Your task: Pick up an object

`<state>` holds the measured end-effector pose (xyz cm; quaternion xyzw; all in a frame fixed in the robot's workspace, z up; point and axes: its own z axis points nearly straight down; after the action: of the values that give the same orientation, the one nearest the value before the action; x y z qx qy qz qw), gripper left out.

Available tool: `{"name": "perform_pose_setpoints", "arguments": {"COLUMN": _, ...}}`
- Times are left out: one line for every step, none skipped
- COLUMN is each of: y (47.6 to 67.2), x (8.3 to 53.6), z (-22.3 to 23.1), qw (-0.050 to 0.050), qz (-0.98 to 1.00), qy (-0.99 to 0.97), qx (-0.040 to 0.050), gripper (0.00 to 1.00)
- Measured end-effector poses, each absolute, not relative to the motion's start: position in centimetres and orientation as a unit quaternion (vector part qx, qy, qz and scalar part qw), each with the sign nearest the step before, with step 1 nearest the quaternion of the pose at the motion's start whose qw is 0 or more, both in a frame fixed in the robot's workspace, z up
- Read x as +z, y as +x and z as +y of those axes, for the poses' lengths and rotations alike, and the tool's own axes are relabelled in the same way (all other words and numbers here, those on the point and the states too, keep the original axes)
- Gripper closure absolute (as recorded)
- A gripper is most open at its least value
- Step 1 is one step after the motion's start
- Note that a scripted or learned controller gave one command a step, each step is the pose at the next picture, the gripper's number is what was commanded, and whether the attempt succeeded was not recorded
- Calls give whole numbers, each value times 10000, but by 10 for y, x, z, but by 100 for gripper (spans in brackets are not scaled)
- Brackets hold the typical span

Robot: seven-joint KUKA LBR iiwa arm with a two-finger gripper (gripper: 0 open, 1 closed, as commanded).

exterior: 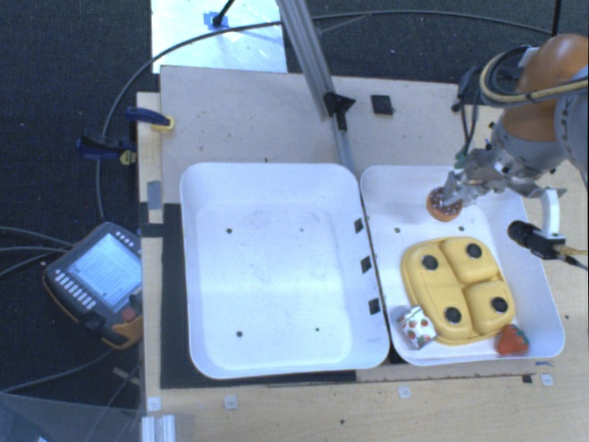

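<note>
1. Nearest the camera, along the bottom edge of the right-hand shallow white bin [552, 288], lie two small things: a red strawberry-shaped toy [512, 341] at the bin's near right corner and a small white object with red spots [415, 327] further left; the latter is too small and blurred to identify.
2. Between and just behind them sits a yellow moulded plastic tray with four rounded compartments [457, 289], tilted diagonally. Three of the compartments show a dark dot.
3. Further back in the same bin rests a small round brown disc-shaped object [444, 206], close to the bin's rear wall and apart from the yellow tray.
4. The gripper [456, 191] is directly over this brown disc, its tip at or touching the disc's top edge. The fingers are small and merge with the disc, so whether they are spread or closed I cannot tell, nor whether they grip it.
5. The grey arm with its orange band [552, 63] is cut off by the right edge.
6. The left-hand shallow white bin [276, 270] shows a few dark specks.
7. A grey handheld pendant with a lit screen [97, 279] lies off the bench, at left.
</note>
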<state>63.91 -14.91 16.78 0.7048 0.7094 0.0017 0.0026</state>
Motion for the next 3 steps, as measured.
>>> {"name": "perform_pose_setpoints", "arguments": {"y": 650, "x": 222, "z": -143, "qw": 35, "qz": 7097, "qy": 7044, "qx": 26, "gripper": 100}}
{"name": "perform_pose_setpoints", "arguments": {"y": 651, "x": 230, "z": -143, "qw": 15, "qz": 7094, "qy": 7048, "qx": 13, "gripper": 100}}
{"name": "perform_pose_setpoints", "arguments": {"y": 638, "x": 239, "z": -85, "qw": 1, "qz": 7106, "qy": 7036, "qx": 13, "gripper": 100}}
